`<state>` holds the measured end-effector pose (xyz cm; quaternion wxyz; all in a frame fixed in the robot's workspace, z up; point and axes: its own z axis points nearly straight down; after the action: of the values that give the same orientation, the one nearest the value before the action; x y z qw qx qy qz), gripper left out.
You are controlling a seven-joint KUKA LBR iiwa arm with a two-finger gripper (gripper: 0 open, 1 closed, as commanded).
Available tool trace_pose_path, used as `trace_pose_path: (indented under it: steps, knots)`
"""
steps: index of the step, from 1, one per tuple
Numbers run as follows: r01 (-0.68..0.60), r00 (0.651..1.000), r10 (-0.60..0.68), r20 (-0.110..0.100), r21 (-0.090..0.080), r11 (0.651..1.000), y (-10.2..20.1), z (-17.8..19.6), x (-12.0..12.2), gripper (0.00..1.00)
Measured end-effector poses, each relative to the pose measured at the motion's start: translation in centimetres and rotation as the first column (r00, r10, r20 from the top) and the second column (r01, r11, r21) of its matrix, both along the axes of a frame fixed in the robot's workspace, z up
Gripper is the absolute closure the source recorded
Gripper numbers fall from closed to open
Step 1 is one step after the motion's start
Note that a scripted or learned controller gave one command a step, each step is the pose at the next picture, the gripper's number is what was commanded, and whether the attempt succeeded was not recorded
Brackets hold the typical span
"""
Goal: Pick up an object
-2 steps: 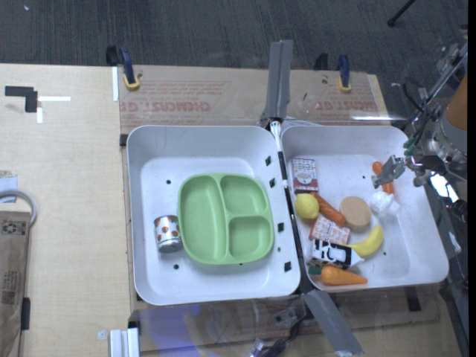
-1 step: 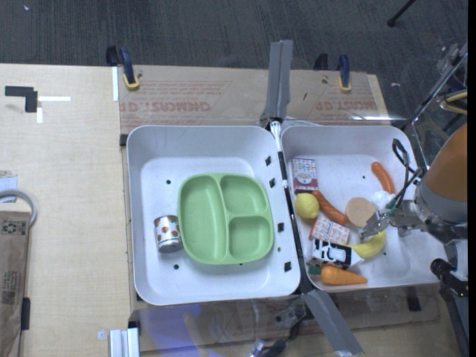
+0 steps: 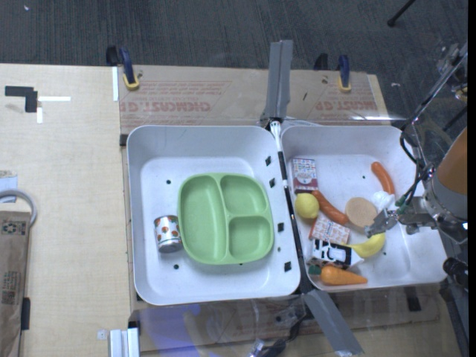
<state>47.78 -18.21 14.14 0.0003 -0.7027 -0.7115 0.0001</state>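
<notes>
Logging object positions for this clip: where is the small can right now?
The small can lies in the left bin, just left of the green divided plate, near that bin's left wall.

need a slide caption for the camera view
Gripper low in the right bin by the banana; green tray and can left.

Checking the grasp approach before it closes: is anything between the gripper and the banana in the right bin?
Nothing visible: the gripper sits right at the banana, with the tan round piece beside it.
</notes>
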Motion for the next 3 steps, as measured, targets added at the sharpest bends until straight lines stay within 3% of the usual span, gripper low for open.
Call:
trace_pose_path:
  steps: [1,2,3]
  knots:
    - [-0.182,0.983,0.182,-0.001,0.001,0.983,-2.1,-5.0,2.0,0.0]
    - [-0.179,0.984,0.179,-0.001,0.001,0.984,-2.1,-4.1,2.1,1.0]
    - [-0.034,0.999,0.034,0.0,-0.001,0.999,-4.0,0.6,3.2,1.0]
